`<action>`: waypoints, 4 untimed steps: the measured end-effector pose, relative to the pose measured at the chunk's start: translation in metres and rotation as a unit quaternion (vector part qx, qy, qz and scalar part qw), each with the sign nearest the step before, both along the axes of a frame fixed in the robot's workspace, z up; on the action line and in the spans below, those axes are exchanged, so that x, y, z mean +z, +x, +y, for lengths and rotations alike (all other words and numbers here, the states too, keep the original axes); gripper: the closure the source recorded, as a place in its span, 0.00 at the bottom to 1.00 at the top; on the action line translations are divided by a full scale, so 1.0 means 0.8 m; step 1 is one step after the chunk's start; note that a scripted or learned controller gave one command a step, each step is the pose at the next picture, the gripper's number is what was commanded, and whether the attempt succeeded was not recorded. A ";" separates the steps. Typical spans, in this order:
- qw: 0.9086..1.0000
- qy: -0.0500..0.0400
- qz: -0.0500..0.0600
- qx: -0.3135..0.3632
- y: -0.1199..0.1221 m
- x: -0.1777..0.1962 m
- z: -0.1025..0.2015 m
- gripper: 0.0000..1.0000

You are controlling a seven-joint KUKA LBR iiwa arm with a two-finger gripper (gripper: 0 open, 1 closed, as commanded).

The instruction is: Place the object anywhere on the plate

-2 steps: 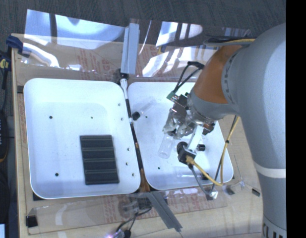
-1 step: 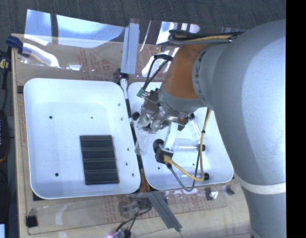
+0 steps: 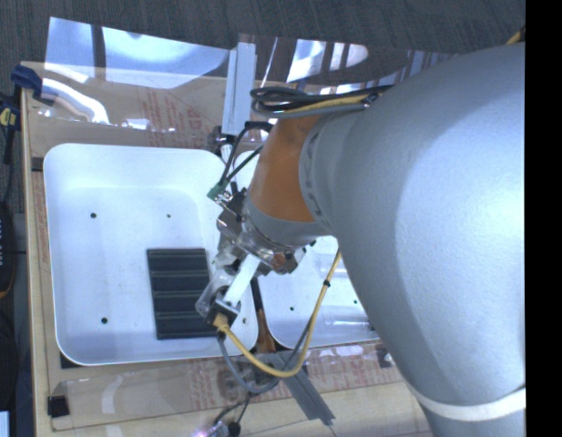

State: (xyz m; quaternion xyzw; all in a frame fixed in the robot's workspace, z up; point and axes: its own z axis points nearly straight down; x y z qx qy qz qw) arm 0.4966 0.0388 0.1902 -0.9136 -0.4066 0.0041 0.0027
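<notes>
The shallow white plastic bin (image 3: 98, 244) on the left of the frame held a dark, ribbed rectangular plate (image 3: 178, 291), lying flat in its lower right part. My gripper (image 3: 224, 306) hung over the bin's right edge, just beside the plate's right side. The second white bin (image 3: 331, 326) sat to the right, largely hidden under my grey arm (image 3: 426, 226). I could not make out any object to place.
</notes>
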 end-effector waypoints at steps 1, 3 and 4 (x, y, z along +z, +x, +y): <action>1.000 0.000 -0.001 0.008 -0.027 -0.110 0.117 1.00; 0.999 0.000 -0.003 0.044 -0.003 0.002 -0.073 0.00; 0.999 0.001 -0.002 0.048 -0.002 0.013 -0.071 1.00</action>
